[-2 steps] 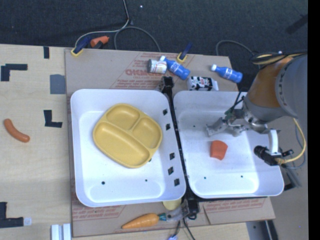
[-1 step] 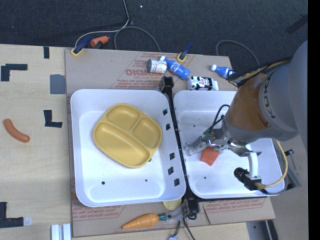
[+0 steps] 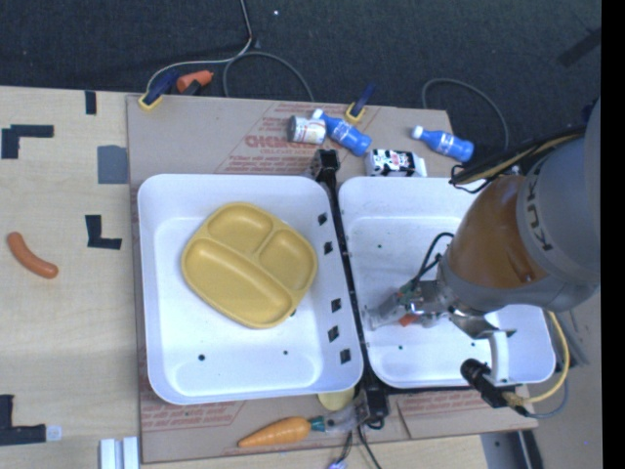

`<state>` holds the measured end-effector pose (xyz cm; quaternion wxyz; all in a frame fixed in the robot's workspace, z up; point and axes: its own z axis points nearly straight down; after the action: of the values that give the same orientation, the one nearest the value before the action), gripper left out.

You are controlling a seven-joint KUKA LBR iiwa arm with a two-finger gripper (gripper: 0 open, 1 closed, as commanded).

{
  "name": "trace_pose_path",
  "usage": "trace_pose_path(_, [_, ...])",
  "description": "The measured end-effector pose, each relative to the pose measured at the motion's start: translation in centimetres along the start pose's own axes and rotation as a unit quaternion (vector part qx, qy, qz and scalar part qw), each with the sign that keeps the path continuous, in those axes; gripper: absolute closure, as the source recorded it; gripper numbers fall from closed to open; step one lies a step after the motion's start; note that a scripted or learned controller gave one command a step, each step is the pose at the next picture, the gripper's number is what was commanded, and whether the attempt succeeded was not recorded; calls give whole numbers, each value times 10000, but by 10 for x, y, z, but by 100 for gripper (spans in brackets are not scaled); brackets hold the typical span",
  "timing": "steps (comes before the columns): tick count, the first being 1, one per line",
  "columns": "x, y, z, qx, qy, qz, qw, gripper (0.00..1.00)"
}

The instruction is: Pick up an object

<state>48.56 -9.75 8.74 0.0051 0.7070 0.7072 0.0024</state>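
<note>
— Where do your jaws (image 3: 391, 311) stand, operator?
— Low in the right bin (image 3: 391, 223), near its left wall; whether they are open or closed, you cannot tell.
— And something to pick up?
— A yellow divided plate (image 3: 249, 262) lies flat in the left bin (image 3: 161, 291), well apart from your arm (image 3: 518, 233).

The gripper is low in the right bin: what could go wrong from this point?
1. The gripper sits close to the divider between the bins; a sideways move could strike it.
2. The arm hides much of the right bin, so the grasp is hard to check.
3. Cables by the wrist may snag the rim.
</note>
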Motion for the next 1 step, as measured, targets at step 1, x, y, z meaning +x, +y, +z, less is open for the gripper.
trace_pose_path(1, [3,34,1,50,13,-1,10000,0])
